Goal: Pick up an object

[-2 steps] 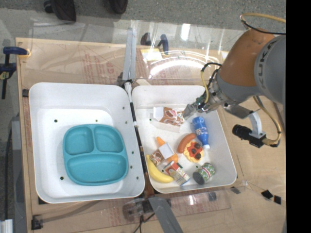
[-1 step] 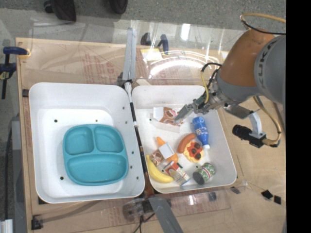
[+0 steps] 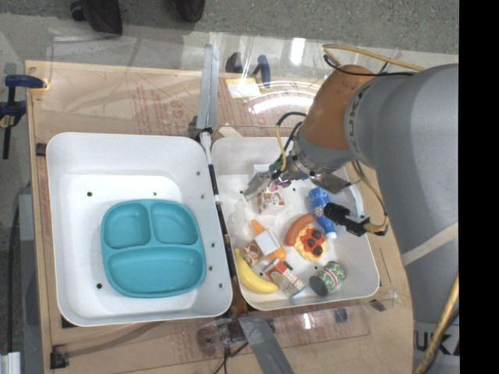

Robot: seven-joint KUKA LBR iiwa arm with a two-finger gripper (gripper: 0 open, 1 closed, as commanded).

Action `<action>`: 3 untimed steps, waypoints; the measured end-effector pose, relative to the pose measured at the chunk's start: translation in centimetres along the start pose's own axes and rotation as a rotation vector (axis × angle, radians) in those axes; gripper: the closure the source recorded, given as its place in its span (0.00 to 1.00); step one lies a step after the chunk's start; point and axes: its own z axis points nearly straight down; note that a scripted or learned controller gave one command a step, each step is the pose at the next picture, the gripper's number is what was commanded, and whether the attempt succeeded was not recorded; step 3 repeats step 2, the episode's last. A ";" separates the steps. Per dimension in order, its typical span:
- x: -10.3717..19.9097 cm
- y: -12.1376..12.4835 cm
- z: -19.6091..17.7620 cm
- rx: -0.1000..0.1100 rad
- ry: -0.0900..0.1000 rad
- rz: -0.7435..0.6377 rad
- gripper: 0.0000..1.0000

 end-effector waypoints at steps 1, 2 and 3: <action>-0.1 0.0 -1.2 0.000 -0.001 -0.003 1.00; 1.2 4.5 -9.9 -0.002 -0.002 -0.204 1.00; 1.2 4.5 -9.9 -0.002 -0.002 -0.204 1.00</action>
